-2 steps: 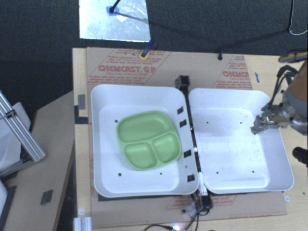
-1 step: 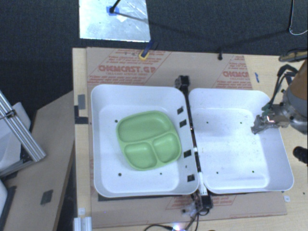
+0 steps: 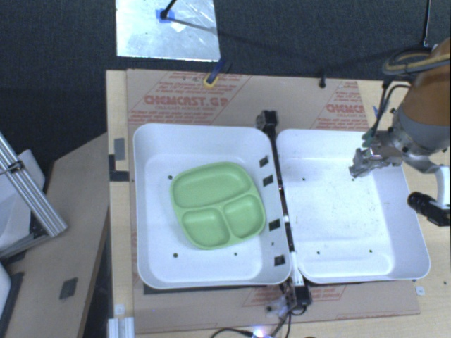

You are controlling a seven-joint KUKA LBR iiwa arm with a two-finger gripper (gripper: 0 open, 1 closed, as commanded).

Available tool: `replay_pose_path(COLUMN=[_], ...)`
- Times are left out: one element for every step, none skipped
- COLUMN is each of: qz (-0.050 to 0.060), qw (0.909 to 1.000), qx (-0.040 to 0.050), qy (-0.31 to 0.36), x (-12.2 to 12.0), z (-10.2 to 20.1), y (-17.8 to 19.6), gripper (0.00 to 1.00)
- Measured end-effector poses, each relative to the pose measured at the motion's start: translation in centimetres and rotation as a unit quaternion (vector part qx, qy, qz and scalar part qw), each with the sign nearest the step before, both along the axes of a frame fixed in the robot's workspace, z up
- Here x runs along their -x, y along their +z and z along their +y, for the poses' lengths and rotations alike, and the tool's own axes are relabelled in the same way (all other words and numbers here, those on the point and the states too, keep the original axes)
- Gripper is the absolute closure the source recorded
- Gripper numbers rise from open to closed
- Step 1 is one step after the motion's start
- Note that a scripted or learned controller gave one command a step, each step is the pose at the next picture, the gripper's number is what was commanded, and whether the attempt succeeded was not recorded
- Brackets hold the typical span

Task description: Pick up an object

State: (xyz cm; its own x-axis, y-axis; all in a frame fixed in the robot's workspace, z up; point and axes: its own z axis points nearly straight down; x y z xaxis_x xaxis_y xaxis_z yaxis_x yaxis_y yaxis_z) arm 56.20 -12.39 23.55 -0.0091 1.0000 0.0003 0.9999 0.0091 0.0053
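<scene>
- Above the right bin [image 3: 394, 259], over its far right part: the gripper [image 3: 366, 162], a small grey metal assembly pointing left and downward. Whether it is spread or closed cannot be told at this size, and no object is seen in its grasp.
- Just right of the gripper, past the right bin's far right rim: the arm [image 3: 428, 111], grey at the wrist with a broad orange band above it, entering from the right edge of the view.
- Right of the right bin, beside its right rim: a black cylindrical part [image 3: 430, 208], projecting inward from the edge of the view.
- Left of the right bin, sharing a black clipped seam with it: the left bin [image 3: 151, 160], shallow, white, with rounded corners.
- In the left bin, well apart from the right bin and the gripper: the green divided plate [image 3: 217, 204], lying flat and slightly rotated, with one long compartment on its far side and two smaller ones on its near side.
- Beneath both bins: a cardboard sheet [image 3: 183, 97] with red printing, resting on the wooden bench [image 3: 84, 210].
- Beyond the left bin, on the dark floor: a shiny metal plate [image 3: 165, 21] with a blue fitting.
</scene>
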Motion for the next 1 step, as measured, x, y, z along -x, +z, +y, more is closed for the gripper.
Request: replay_pose_path(qz=[0.0], qw=[1.0], qx=[-0.0004], qy=[0.0], x=[-3.42], z=[3.85], y=[0.36], gripper=[1.0])
